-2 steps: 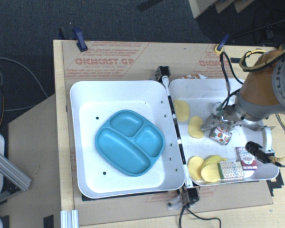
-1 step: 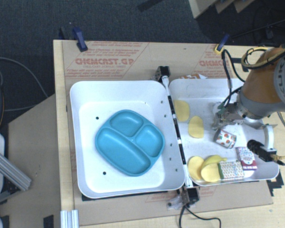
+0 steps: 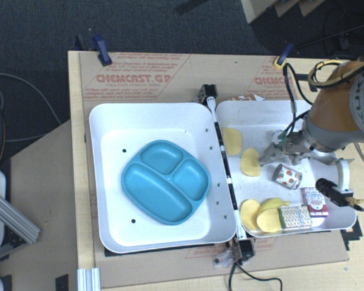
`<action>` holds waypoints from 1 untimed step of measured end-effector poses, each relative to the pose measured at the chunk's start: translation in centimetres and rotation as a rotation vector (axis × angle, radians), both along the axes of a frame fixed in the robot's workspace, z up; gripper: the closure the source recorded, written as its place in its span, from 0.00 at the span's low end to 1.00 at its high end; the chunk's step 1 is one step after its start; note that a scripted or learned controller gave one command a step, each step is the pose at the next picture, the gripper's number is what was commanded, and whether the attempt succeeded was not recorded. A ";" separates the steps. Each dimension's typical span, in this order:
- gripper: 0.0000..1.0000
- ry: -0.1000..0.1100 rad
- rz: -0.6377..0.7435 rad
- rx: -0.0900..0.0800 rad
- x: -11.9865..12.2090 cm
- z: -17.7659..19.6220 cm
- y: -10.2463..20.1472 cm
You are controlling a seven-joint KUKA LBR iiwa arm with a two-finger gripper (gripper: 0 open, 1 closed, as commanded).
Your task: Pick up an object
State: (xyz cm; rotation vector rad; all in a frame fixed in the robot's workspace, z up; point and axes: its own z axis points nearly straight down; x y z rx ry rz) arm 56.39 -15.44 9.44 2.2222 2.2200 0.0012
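Gripper (image 3: pixel 278 153) sits low in the right bin (image 3: pixel 255 109), and I cannot tell if it is open or closed. Just below it lies a small can (image 3: pixel 287 176) with red spots. Yellow round pieces (image 3: pixel 250 162) lie to its left. A blue divided plate (image 3: pixel 164 181) rests in the left bin (image 3: pixel 109 126).

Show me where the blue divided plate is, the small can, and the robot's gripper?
Blue divided plate (image 3: pixel 164 181): camera view, left bin, on its central ridge.
Small can (image 3: pixel 287 176): camera view, right bin, on its patterned side.
Gripper (image 3: pixel 281 151): camera view, above the right bin, on its metal fingers' end.
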 end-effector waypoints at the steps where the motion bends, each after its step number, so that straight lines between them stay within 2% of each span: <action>1: 0.00 0.002 0.001 0.001 -3.8 -1.0 -0.2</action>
